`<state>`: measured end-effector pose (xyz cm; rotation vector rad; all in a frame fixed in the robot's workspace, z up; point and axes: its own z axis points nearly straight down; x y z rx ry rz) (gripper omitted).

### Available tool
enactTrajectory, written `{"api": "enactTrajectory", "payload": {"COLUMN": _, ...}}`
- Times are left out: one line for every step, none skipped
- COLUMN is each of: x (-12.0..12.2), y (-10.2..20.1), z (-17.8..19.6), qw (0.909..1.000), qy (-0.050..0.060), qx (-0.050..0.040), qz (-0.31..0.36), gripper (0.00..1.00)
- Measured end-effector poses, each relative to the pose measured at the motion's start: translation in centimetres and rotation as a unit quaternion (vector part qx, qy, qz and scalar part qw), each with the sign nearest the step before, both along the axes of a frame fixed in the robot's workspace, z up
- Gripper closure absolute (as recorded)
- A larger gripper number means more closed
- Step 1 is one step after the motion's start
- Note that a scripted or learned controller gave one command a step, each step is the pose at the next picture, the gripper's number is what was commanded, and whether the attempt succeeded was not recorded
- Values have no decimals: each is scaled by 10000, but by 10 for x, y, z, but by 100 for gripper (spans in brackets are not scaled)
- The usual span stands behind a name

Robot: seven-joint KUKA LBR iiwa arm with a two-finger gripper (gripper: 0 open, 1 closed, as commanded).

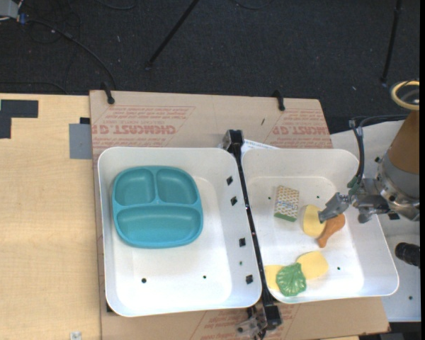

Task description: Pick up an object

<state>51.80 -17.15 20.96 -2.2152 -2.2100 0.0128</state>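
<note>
Cardboard sheeting printed with red lettering lies under two shallow white plastic bins on the pale wooden table. Nearest the camera, at the front of the right bin, a green leaf-shaped toy rests on a flat yellow piece, with a second rounded yellow piece touching it on the right. Further back, toward the middle of that bin, an orange-brown drumstick-shaped toy lies tilted, its upper end just beside a yellow rounded block. A small patterned box with a green edge sits just left of the block. The grey tool reaches in from the right at the end of the arm and hangs directly above the drumstick's upper end; whether its fingers are spread or pressed together cannot be told, and nothing is visibly pinched between them. In the left bin, a teal plastic plate with three compartments lies flat toward the back left. A black divider strip runs between the bins.
</note>
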Motion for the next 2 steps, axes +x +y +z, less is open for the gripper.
{"api": "enactTrajectory", "payload": {"x": 3, "y": 0, "z": 6, "qw": 10000, "qy": -65, "qx": -15, "qz": 13, "gripper": 0}}
{"api": "enactTrajectory", "payload": {"x": -8, "y": -4, "z": -48, "qw": 10000, "qy": -32, "qx": -1, "qz": 10, "gripper": 0}}
